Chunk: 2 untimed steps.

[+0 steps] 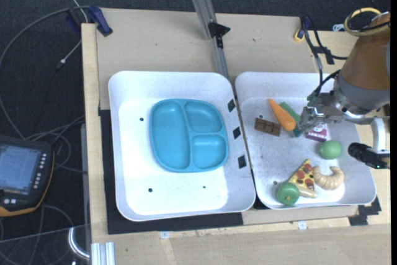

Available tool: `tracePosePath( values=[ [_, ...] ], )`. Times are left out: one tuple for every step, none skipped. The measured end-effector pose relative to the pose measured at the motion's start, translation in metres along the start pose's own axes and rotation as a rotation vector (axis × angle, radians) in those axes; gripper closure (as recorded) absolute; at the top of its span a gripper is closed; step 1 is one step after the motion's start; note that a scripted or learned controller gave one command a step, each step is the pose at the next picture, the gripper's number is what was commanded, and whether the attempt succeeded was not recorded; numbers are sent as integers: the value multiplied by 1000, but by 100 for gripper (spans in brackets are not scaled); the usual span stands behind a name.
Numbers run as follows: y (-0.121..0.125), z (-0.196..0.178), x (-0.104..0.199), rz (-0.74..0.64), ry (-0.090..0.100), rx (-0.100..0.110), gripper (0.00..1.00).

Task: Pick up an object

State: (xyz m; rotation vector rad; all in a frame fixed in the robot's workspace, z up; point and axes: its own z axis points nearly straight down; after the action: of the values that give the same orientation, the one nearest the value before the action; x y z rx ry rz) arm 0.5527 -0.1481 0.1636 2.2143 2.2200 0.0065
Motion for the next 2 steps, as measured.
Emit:
tracePosePath(
  values=[
    [-4,-46,-4,1,0,1,100],
    [-5,-91,-1,0,0,0,100]
  ],
)
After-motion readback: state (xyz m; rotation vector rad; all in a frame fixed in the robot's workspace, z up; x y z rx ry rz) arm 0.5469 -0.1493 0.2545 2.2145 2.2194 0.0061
